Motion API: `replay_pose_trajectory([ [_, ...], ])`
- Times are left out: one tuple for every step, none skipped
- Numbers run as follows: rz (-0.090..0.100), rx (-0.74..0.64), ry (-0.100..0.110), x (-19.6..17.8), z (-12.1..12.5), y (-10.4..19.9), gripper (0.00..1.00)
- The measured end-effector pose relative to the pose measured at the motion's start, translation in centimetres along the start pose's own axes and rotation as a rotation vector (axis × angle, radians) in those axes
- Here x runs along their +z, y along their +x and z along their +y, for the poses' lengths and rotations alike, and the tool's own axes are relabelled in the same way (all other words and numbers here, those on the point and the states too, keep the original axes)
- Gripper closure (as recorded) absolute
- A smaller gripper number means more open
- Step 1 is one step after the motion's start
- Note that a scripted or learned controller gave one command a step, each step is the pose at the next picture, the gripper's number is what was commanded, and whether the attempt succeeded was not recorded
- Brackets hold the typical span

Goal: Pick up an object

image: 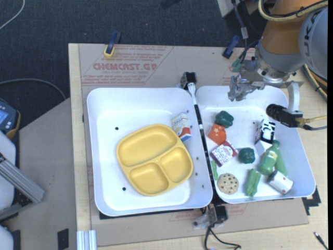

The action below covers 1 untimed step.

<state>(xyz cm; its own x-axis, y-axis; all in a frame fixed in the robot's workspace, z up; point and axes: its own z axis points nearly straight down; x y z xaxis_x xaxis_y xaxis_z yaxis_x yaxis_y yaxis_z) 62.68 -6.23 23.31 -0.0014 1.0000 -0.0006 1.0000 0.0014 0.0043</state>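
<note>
While jaws (239, 94) state unclear, two bins (99, 119), one yellow tray (153, 159), one cookie (227, 183).

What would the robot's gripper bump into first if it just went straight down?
Probably bare bin floor. The gripper hangs over the back edge of the right bin, pointing down, with white floor beneath it. The nearest toy, a dark green piece, lies a bit nearer the camera. From one slanted view, depth is uncertain.

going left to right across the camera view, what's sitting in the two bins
yellow divided tray → small can → orange-red block → cookie → dark green lump → black-and-white toy → white cylinder
</note>
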Motion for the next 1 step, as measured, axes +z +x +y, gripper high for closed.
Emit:
replay_pose_trajectory([
  [-0.001,0.000,0.001,0.40,0.77,-0.32,1.00],
])
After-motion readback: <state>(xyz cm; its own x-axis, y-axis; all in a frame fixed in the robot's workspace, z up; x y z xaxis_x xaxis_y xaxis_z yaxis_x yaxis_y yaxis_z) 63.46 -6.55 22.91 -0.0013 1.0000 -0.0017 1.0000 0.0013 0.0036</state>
